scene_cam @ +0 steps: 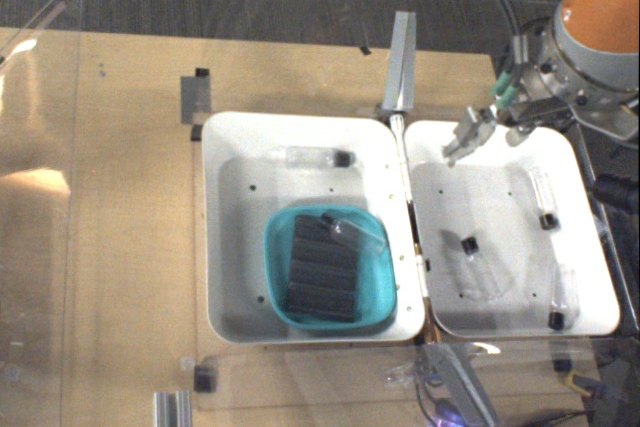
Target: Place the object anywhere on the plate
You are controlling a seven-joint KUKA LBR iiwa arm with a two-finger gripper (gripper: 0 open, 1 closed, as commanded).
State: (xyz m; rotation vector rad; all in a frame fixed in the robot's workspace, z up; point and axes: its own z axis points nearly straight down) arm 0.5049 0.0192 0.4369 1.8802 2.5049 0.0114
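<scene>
While the grey two-finger gripper point(470, 137) hovers over the right white bin's point(600, 315) far edge, jaws seemingly empty though their gap is unclear, a clear plastic vial point(358, 232) lies on the teal square plate point(275, 260).

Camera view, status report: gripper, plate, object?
Gripper above right bin's far-left corner, nothing seen between fingers. Teal plate in left bin, dark block on it. Clear vials in right bin.
</scene>
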